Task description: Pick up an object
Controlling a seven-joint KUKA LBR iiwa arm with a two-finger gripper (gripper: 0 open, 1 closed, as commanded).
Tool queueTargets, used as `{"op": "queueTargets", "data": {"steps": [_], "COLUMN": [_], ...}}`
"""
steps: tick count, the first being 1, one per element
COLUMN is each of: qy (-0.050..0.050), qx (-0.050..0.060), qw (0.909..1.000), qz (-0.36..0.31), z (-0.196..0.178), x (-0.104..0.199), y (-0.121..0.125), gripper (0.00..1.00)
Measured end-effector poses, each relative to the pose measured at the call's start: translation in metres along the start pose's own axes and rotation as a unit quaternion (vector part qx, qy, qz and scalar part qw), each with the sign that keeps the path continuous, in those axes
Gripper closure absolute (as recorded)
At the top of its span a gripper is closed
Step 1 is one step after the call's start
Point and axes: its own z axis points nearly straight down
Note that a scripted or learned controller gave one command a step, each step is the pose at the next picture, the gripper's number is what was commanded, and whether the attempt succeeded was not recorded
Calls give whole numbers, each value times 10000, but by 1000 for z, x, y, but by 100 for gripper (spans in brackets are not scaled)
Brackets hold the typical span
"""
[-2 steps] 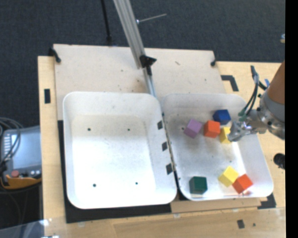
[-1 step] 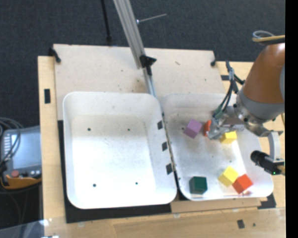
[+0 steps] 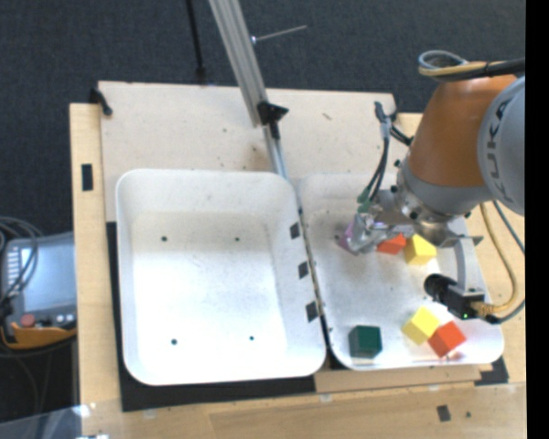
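The arm reaches in from the right over the right bin. Its gripper hangs low near the bin's upper middle, mostly hidden under the orange wrist. A small purple object lies right beside the gripper's left side. An orange block and a yellow block sit just right of the gripper. Near the bin's front lie a dark green block, a yellow block and an orange-red block.
The left bin lies beside the right one. A slanted aluminium bar rises from the bench behind the bins. A black cable connector hangs off the arm over the right bin.
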Motion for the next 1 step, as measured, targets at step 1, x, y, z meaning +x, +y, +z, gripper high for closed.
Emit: {"op": "queueTargets", "data": {"steps": [1], "qy": [-4], "qx": [13], "qw": [10000], "qz": [11], "z": [4], "x": [47], "y": [12], "gripper": [100]}}
